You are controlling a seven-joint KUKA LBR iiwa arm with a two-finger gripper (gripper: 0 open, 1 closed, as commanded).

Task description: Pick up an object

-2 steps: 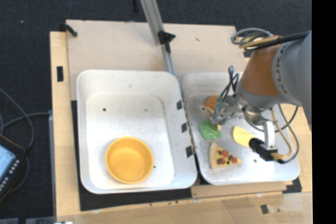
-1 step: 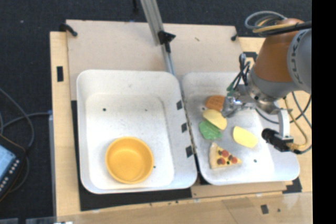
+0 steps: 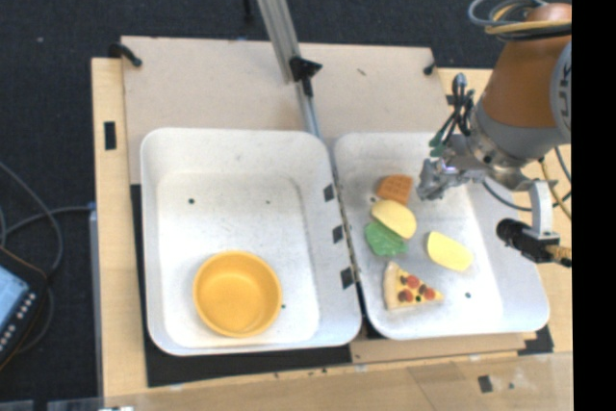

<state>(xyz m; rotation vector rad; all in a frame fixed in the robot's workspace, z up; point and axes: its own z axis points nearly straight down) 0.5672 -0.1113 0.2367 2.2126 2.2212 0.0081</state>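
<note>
The right bin (image 3: 500,303) holds several toy foods: a small brown bread-like piece (image 3: 394,187), a pale yellow piece (image 3: 396,218) resting on a green leaf shape (image 3: 382,241), a yellow lemon-like piece (image 3: 449,251) and a pizza slice (image 3: 408,287). My gripper (image 3: 434,180) hangs over the upper part of this bin, just right of the brown piece, pointing down. Nothing shows between its fingers. The orange-banded wrist (image 3: 525,82) rises behind it at the right.
A yellow bowl (image 3: 237,293) sits in the front of the left bin (image 3: 173,159). A slanted metal pole (image 3: 274,5) comes down to the gap between the bins. Cables trail beside the arm at the right edge.
</note>
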